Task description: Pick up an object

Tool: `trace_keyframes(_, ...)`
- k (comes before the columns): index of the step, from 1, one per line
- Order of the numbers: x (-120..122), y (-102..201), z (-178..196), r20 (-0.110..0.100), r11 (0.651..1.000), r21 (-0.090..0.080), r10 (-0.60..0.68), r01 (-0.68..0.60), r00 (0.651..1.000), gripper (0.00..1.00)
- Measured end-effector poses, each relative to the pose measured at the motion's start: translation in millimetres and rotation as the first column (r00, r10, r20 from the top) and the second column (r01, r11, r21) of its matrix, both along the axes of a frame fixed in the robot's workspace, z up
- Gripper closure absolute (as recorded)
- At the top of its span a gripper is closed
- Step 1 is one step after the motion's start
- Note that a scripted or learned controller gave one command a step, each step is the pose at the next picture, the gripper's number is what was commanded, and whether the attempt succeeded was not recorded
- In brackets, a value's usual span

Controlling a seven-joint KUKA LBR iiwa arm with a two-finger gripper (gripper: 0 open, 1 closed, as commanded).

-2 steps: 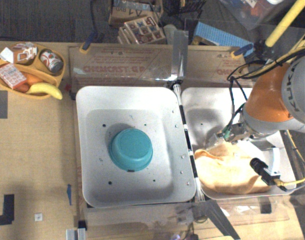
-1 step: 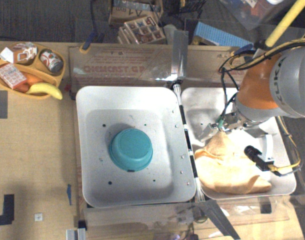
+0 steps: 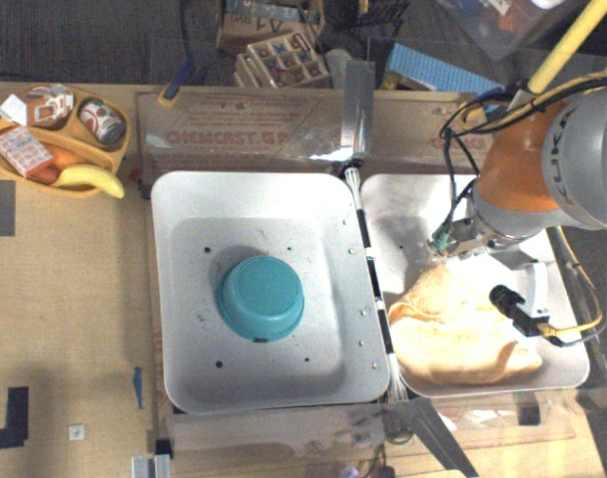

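Arm (image 3: 542,167) is lowered into the right bin (image 3: 403,202), gripper (image 3: 453,245) set at the cloth's (image 3: 458,332) upper edge, presumably for a grasp; finger state cannot be told. Bowl (image 3: 262,298) is centred in the left bin (image 3: 184,207).

Red printed letters stand on the cardboard strip (image 3: 246,130) along the far edge of the bench, but they are too blurred to read. No other text is legible.
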State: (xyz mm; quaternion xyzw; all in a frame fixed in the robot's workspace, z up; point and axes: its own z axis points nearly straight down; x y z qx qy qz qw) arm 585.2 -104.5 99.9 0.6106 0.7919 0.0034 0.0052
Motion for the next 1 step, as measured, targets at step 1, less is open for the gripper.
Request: trace_keyframes(1,0.0,0.0,-0.1,0.000,1.000,0.000,0.000,0.000,1.000,0.00)
